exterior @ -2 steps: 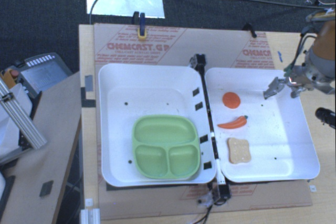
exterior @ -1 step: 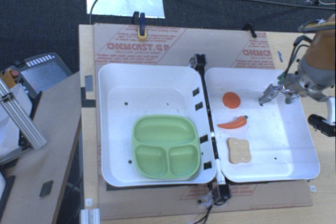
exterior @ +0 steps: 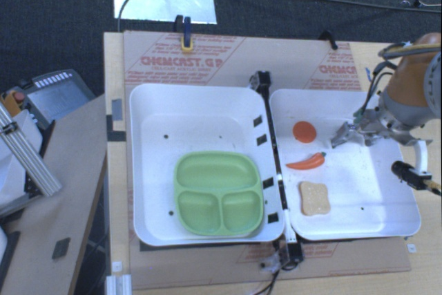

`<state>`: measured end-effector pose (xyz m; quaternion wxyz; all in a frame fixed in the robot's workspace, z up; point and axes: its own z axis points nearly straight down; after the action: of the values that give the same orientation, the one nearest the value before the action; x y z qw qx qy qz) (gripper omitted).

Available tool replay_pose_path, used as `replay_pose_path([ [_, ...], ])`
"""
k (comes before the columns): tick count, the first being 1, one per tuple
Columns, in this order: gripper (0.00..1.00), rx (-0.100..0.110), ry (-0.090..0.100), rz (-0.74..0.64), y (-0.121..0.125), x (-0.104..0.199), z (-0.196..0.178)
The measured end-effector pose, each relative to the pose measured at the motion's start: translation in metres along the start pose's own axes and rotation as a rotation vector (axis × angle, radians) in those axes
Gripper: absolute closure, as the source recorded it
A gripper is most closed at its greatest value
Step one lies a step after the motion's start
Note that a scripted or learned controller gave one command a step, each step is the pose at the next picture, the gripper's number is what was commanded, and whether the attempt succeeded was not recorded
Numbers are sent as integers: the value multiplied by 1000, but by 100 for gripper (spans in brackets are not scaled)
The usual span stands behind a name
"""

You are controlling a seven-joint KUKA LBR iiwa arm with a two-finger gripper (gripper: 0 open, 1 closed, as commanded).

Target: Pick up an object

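While the hand [exterior: 343, 137] is poised over the right bin [exterior: 387, 217], its finger state cannot be told. Nothing is seen gripped. Close to its left lie a red disc [exterior: 304, 132], an orange pepper [exterior: 306, 162] and a toast slice [exterior: 315, 198].

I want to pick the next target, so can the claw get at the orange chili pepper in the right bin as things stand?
Probably yes. The orange chili pepper lies apart from the round orange piece and the toast slice, with nothing over it, and the claw hovers just to its upper right.

Red "CHEMCAST" lettering repeats on the backing board [exterior: 207, 55]
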<state>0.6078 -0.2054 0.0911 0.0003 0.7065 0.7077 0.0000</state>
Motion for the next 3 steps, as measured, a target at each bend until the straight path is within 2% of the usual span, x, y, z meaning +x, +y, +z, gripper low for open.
replay_pose_path([
  [1, 100, -5, -1, 0, 1, 0, -14],
  [3, 100, -8, -2, -3, -7, 8, -125],
])
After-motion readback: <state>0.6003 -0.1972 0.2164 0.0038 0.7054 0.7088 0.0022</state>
